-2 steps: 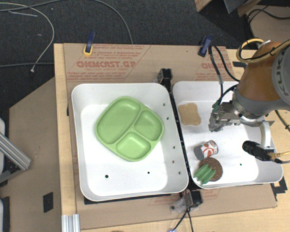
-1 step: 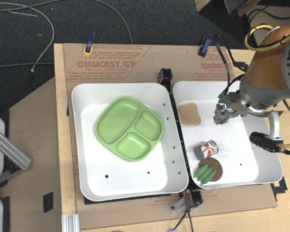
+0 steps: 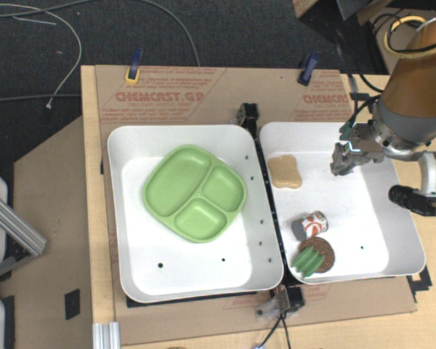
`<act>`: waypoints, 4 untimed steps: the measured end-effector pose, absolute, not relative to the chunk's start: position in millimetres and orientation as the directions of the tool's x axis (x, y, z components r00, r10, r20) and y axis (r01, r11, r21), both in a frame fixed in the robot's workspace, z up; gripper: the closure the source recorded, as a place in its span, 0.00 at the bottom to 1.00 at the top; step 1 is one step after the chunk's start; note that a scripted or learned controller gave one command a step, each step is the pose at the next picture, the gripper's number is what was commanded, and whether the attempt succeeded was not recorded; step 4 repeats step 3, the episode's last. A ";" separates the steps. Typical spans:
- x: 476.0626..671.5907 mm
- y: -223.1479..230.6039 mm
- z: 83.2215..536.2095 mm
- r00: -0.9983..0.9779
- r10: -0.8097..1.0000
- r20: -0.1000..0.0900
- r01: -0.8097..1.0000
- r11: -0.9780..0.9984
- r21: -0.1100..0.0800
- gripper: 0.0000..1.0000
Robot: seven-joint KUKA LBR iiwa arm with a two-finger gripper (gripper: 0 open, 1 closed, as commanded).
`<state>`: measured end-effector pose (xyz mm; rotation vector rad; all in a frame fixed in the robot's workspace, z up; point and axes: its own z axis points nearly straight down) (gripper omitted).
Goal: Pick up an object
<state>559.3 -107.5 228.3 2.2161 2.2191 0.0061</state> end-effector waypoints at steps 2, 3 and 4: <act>589.8 -3.9 230.3 -0.007 1.000 0.002 1.000 0.007 0.002 1.00; 609.0 38.4 225.2 -0.006 1.000 0.002 1.000 0.006 0.002 1.00; 609.0 38.4 225.2 -0.006 1.000 0.002 1.000 0.006 0.002 1.00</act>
